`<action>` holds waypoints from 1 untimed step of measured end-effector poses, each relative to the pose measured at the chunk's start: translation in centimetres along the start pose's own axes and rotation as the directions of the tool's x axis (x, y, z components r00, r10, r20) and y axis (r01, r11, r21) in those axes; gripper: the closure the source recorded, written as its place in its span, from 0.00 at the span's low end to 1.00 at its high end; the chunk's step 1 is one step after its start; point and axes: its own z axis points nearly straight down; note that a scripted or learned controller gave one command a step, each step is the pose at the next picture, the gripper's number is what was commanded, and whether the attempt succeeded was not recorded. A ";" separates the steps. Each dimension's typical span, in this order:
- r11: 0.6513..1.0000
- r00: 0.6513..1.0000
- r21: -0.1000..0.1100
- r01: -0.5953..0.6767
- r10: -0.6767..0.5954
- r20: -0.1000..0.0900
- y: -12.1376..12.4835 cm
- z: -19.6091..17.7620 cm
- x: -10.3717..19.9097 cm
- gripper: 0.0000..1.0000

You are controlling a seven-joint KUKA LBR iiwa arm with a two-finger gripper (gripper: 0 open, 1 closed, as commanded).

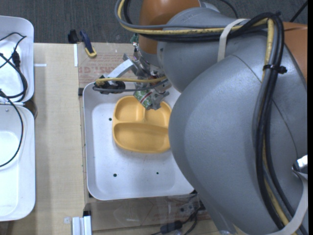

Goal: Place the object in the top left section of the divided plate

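Observation:
A yellow divided plate [139, 131] lies in the right white bin [98, 170], with two small sections at the far side and one long section nearer me. My gripper [146, 96] hangs over the plate's far rim, about where the ridge between the two small sections meets it. A small green and white object [144, 98] sits between its fingertips, just above the right edge of the top left section [128, 110]. The fingers are shut on it.
The grey arm covers the bin's right side and the plate's right edge. A second white bin [12, 146] on the left holds black cables [14, 77]. A small blue and black clamp [86, 43] lies on the bench behind the bins.

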 end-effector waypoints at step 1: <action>0.990 0.990 0.000 0.139 -0.139 0.001 2.5 8.0 -1.2 1.00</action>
